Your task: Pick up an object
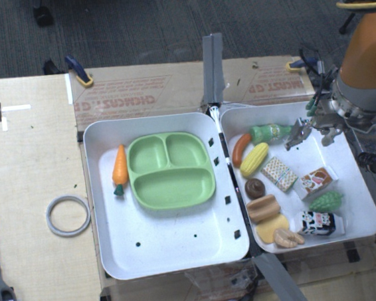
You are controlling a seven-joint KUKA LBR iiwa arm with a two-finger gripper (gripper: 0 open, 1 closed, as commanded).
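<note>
A carrot point(119, 167) lies beside the green divided tray point(171, 170) in the left bin point(119, 254); toy foods crowd the right bin point(349, 163), any a candidate; the gripper point(313, 133) hovers at upper right, fingers spread, grasping nothing, seemingly poised to descend.

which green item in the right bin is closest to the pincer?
The green bottle, lying on its side at the right bin's far edge, just left of the pincer. The other green item, the bumpy green vegetable, sits farther down, near the cow-print carton.
</note>
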